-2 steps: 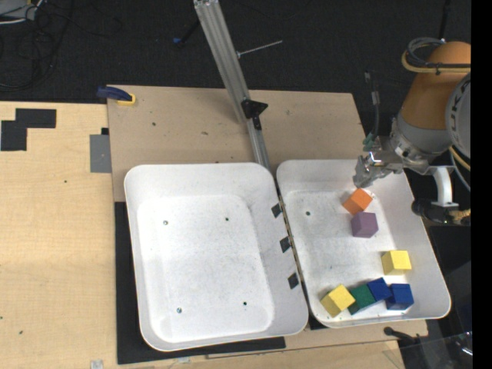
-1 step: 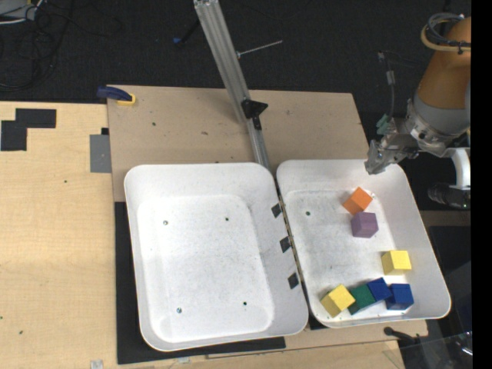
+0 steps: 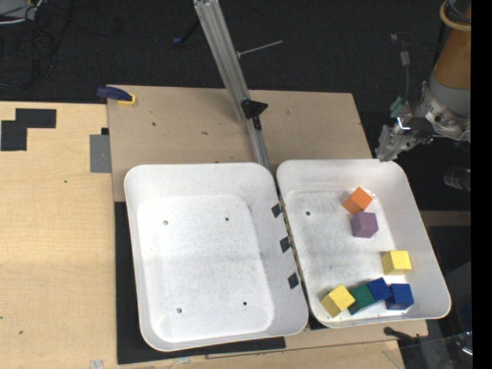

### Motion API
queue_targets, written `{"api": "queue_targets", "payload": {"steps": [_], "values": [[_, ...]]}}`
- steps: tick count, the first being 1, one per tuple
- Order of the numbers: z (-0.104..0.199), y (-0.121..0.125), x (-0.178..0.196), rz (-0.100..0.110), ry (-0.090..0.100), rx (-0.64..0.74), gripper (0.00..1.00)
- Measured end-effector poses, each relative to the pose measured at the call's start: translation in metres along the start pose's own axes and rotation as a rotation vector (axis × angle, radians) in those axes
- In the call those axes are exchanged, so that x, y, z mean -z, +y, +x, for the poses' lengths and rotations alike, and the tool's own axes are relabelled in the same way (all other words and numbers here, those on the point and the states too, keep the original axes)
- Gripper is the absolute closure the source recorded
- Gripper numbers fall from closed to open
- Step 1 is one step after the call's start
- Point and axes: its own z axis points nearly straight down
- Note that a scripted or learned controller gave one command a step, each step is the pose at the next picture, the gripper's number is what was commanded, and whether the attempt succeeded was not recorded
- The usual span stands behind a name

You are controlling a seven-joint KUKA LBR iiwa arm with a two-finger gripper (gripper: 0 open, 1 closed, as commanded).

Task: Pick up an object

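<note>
In the right bin point(image 3: 323, 191) lie several small blocks. An orange block point(image 3: 357, 200) sits near the back, with a purple block point(image 3: 364, 224) just in front of it. A yellow block point(image 3: 397, 261) rests by the right wall. At the front cluster another yellow block point(image 3: 337, 300), a green block point(image 3: 360, 298) and two blue blocks point(image 3: 390, 293). My gripper point(image 3: 393, 138) hangs beyond the bin's back right corner, above the dark floor, well away from the blocks. Nothing shows between its tips.
The left bin point(image 3: 200, 260) stands beside the right one, joined by black clips point(image 3: 284, 244). A slanted aluminium rail point(image 3: 231, 68) rises behind the bins. The arm's orange band point(image 3: 453, 52) is at the upper right.
</note>
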Motion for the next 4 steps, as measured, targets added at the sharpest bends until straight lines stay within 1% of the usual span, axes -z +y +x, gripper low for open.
{"api": "queue_targets", "payload": {"steps": [1, 3, 4], "values": [[0.049, -0.025, 0.002, 0.007, 0.003, -0.002, 1.0], [0.146, -0.062, -0.016, 0.009, 0.003, -0.002, 1.0], [0.191, -0.086, -0.035, 0.011, 0.003, -0.002, 1.0]]}}
